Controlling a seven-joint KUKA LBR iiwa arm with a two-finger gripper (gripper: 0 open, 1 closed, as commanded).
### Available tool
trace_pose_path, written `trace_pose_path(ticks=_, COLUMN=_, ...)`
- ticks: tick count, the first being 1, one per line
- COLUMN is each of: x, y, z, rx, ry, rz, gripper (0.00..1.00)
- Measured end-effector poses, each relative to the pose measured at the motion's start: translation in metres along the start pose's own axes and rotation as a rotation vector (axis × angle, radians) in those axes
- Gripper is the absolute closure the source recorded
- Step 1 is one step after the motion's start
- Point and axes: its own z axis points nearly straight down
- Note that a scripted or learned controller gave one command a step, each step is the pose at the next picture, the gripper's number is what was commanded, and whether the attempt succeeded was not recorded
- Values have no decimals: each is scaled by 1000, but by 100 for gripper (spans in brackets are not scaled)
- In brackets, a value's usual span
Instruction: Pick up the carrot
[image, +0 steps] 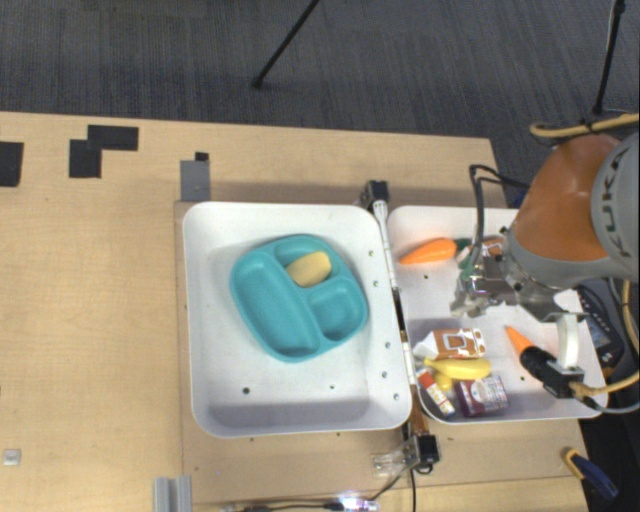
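Note:
The carrot (428, 251), orange with a green stem end, lies on its side at the back left of the right bin (437, 289), near the wall between the two bins. My gripper (470, 297) hangs over the middle of that bin, a little in front of and to the right of the carrot's stem end. Nothing shows in its grasp. The grey wrist with its orange band (565, 205) covers the bin's right part.
A small orange piece (518, 338) lies right of the gripper. At the right bin's front sit a small box (460, 345), a yellow banana-like item (462, 370) and a purple packet (485, 396). The left bin (215, 300) holds a teal divided plate (285, 310) with a yellowish lump (309, 268).

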Motion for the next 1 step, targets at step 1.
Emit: trace_pose_path(ticks=1, x=51, y=57, z=3, rx=7, ry=-2, rz=334, gripper=100)
